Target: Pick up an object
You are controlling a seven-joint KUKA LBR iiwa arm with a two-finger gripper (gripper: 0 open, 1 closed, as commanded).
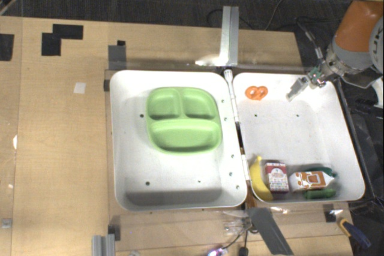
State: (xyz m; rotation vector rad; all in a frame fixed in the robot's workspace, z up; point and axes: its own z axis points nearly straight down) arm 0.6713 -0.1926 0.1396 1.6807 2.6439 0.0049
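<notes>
**Pincer position and bin contents**

The arm [360,33] enters from the right edge of the view, its orange band above a grey wrist. The pincer [298,88] hangs over the far right part of the right bin [300,129], near the bin's back rim. Its fingers point down and to the left. Whether they are spread or pressed together cannot be told at this size; nothing is seen between them.

Items relative to the pincer:

- Orange pretzel [257,93] — left of the pincer, at about the same depth, lying on the floor of the right bin near its back left corner. It is apart from the fingers.
- Banana [258,178] — well below and left of the pincer, at the near left corner of the right bin, curved along the bin wall.
- Red carton [275,177] — just right of the banana, touching or nearly touching it.
- Brown-and-white carton [310,179] — right of the red carton, almost directly below the pincer along the near rim.
- Green item [319,193] — at the near edge of that carton; its kind cannot be told.
- Green tray [182,119] — far left of the pincer, in the left bin [129,147], with three compartments, two small at the back and one long at the front.

The bins stand side by side on a wooden bench [54,141].
</notes>
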